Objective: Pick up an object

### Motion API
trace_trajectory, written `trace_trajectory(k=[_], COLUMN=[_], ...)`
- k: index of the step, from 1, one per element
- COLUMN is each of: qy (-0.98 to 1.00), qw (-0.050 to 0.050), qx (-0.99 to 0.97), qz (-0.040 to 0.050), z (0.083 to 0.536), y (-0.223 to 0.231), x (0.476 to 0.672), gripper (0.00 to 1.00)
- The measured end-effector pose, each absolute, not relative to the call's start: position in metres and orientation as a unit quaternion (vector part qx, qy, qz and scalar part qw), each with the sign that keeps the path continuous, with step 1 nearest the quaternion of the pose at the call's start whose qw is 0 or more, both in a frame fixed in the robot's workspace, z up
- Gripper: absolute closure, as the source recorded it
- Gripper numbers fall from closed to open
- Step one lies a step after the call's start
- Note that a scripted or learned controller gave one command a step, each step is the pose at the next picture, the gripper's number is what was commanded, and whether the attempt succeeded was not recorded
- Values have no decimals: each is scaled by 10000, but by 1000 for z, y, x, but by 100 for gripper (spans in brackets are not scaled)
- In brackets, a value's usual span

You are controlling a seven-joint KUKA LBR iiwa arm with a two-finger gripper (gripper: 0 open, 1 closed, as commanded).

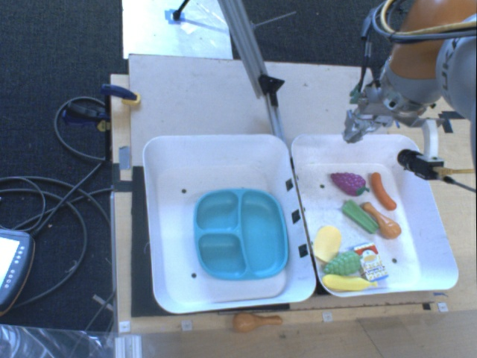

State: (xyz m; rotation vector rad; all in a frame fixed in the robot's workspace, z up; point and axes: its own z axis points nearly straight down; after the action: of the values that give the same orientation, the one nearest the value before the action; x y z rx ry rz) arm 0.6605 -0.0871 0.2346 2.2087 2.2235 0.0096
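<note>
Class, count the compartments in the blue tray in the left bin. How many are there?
3. In the blue tray: one upper left, one lower left, and one long compartment down its right side.

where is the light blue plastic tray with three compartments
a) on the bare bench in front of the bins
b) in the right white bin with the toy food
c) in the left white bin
c: the light blue three-compartment plastic tray lies flat in the left white bin, while the toy food sits in the right white bin.
</note>
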Motion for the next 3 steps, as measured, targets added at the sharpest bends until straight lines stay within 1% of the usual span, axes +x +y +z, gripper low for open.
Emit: trace_trajectory(k=[1, 2, 3], qy=[7094, 7106, 7103], qw=[35, 13, 3], qx=[7048, 7036, 7039], qz=[27, 19, 9], z=[290, 284, 275], y=[-87, -39, 3], x=[662, 675, 676], gripper=[100, 100, 100])
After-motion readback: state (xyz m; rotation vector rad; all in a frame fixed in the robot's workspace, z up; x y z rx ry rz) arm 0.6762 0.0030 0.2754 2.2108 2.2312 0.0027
